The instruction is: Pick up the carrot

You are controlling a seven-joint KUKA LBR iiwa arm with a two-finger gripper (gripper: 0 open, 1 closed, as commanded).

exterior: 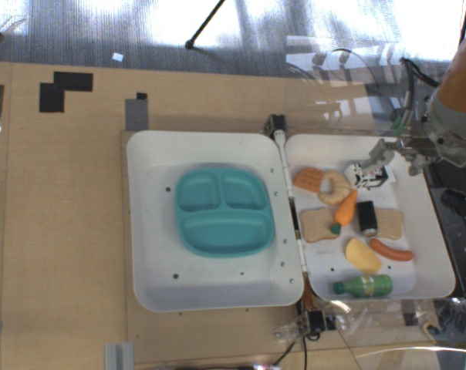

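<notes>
Item: carrot, right bin, leaning on donut. My gripper just above-right; finger state: can't tell. Rec: descend across narrow axis, avoid black block.

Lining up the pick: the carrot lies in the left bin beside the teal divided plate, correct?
Not quite. The carrot lies in the right bin, among the toy foods, leaning on the bagel. The teal divided plate sits alone in the left bin, as the camera view shows.

Beyond my tan worktop lies grey ribbed flooring, streaked with bright light. A dark tripod leg slants across it. Black squares mark the worktop's far-left corner.
</notes>
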